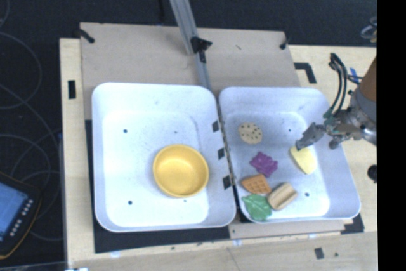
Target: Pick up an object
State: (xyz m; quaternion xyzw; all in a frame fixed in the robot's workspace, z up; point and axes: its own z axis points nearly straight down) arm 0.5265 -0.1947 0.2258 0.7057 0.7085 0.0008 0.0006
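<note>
So the claw [307, 139] sits over the right bin [330, 200], near its right edge, and its tip is right at the top of the yellow wedge [305, 160] — touching or just above, hard to call from this angle. Can't tell if the claw is released or clenched; the fingers are a dark blur. The wedge itself lies on the bin floor by the right wall, and nothing shows it lifted.

Rest of that bin: a round cookie [250, 132] near the middle-left, a purple piece [263, 164] below it, then an orange cracker [255, 185], a tan bread roll [281, 195] and a green leaf [257, 206] bunched at the bottom-left corner, the leaf right up on the rim. The left bin [120, 111] has a yellow bowl [181, 170] toward its bottom-right.

No readable labels or writing anywhere. The arm [365, 98] is cut off at the right, just cables and a bit of orange showing.
</note>
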